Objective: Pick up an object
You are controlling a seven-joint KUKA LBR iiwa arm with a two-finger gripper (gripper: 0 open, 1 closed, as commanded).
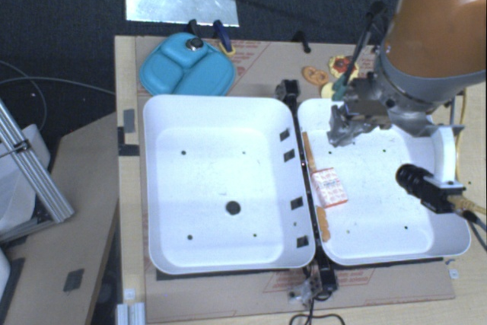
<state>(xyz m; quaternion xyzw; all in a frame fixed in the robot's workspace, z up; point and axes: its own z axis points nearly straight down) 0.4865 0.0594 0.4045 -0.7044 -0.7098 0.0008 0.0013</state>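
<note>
**Packet lying just below the gripper in the right bin**

The tan bench (259,65) is carrying two shallow white plastic bins side by side. The left bin (175,164) is holding one small dark round disc (233,208) near its middle, and the right bin (380,232) is holding the likelier targets. The grey and orange robot arm (441,19) is reaching in from the view's right and leaning over the right bin's far half. Its two-finger metal gripper (341,135) is hanging low over that bin's upper-left part; the view is too blurred there to tell whether it is apart or together, and nothing is showing in its grasp.

A small red-and-white printed packet (329,187) is lying flat on the right bin's floor, near the left wall. It is sitting toward the view's bottom from the gripper and a touch to the left, near it but not touching. Its long axis is running roughly up and down the view, tilting slightly. A thin tan stick (309,156) is lying along the left wall, just beside the packet's left edge.

Judging from this layout, the packet is looking like the nearest thing to take. The move is probably calling for a short shift toward the view's bottom, then a descent with the jaws closing across the packet's narrow width. The stick and wall close by could be crowding that side.
</note>
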